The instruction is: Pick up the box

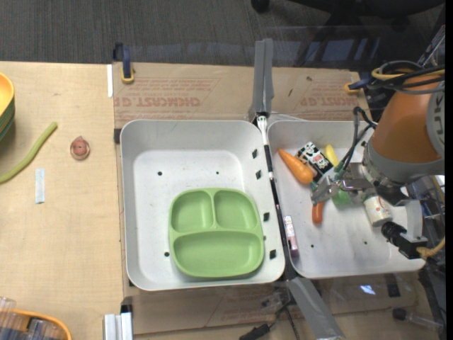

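Scene: A grey KUKA arm (407, 129) with an orange band reaches from the right over the right bin (354, 250), one of two shallow white bins on the surface.

Box: One small box (310, 156), printed black and white. It lies toward the far side of the right bin, between an orange carrot (296, 167) and a yellow piece (330, 152), close to both.

End effector: The end effector (330, 188) hangs low in the right bin, nearer the camera than the box and apart from it. Whether it is spread or pressed together cannot be told from this angle, and nothing can be seen held in it.

Handling: The box looks light and stiff, probably card, with flat faces that should give a fair hold but could dent under a hard squeeze. Its two long flat sides seem the best place to take it. With neighbours crowding it, a straight descent is likely needed.

Count, right bin: One box, one carrot, one yellow piece, one green piece (342, 197) by the end effector, one small orange-red piece (317, 214), and one pink strip (289, 234) at the near left wall.

Count, left bin: The left bin (148, 190) holds one green plate (216, 232) with three compartments.

Stage: Judged from the layout, the pick is not yet made.
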You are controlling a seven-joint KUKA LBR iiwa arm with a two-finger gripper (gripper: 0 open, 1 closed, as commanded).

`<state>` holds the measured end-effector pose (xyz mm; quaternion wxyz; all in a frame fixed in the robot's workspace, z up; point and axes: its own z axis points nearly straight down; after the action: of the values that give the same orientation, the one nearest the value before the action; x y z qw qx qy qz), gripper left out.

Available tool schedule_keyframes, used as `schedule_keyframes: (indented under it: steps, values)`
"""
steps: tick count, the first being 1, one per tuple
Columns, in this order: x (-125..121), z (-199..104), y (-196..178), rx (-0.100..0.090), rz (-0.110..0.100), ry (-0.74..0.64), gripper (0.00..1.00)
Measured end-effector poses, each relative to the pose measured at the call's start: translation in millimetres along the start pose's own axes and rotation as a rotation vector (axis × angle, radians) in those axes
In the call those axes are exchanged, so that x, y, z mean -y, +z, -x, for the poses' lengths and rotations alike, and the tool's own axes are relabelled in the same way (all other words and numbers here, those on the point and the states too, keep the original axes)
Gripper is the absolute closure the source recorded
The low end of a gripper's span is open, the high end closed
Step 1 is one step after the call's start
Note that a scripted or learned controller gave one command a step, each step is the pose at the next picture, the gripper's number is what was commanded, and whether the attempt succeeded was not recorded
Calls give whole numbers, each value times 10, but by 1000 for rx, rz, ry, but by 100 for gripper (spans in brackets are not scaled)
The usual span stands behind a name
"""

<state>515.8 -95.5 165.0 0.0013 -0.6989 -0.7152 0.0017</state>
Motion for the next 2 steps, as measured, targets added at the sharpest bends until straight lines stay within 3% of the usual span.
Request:
schedule_keyframes:
  steps: [1,2]
  values:
    - [-493,20,745,0,1,124,0]
    - [-485,37,661,1,-1,126,100]
